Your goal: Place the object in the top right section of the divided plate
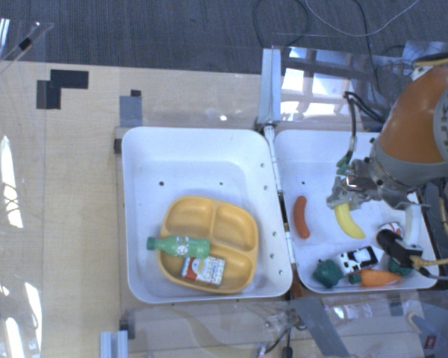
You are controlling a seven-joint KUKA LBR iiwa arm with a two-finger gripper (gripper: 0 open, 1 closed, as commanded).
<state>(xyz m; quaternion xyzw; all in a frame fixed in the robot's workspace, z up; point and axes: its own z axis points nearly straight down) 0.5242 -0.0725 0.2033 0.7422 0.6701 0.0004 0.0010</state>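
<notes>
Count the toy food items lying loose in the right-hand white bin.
5: a red sausage at left, a yellow banana under the gripper, then a green vegetable, black-and-white piece and orange carrot along the front. The arm may hide more.

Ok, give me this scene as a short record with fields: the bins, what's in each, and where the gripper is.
left bin: yellow divided plate
on the plate: green bottle across its left edge; a packet in the front section
top right section of plate: nothing in it
right bin: sausage, banana, green toy, carrot, black-and-white toy
gripper: over the right bin, at the banana's upper end; grasp unclear
</notes>
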